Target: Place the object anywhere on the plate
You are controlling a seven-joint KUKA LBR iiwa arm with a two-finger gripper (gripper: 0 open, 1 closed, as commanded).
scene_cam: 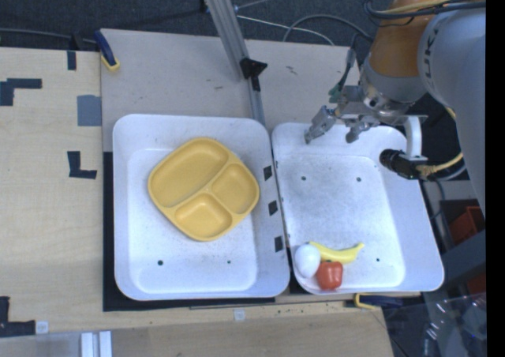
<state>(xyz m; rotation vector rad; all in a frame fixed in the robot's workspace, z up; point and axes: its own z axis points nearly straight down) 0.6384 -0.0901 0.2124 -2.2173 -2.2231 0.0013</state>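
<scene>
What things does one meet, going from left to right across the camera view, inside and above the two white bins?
Yellow plate in the left bin → white egg → red pepper and yellow banana in the right bin, with the gripper above its far edge.
</scene>
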